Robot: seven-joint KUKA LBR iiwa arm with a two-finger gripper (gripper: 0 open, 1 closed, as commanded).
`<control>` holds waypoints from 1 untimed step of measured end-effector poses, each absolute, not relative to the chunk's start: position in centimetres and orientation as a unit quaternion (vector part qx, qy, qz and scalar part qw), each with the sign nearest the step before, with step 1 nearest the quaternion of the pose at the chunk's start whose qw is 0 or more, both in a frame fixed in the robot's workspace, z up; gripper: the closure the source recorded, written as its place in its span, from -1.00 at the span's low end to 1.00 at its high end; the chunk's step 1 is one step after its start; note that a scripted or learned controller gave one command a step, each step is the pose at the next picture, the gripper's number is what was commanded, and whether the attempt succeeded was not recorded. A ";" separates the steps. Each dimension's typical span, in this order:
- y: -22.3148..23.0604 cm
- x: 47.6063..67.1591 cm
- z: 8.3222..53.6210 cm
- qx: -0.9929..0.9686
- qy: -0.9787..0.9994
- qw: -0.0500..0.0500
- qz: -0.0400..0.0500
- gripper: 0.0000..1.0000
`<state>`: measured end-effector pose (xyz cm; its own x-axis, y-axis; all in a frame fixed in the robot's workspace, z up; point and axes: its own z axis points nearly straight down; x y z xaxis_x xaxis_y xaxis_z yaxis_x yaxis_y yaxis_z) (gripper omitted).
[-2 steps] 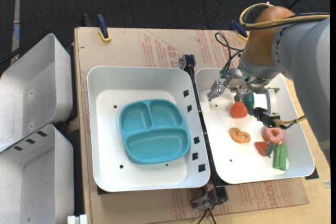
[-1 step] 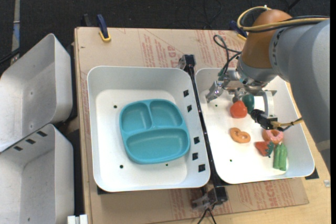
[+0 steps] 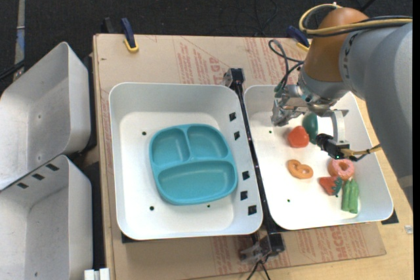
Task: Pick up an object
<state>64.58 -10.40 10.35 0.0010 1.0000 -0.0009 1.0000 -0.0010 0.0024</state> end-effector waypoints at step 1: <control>-10.9 65.6 16.0 0.706 0.708 0.002 0.002 1.00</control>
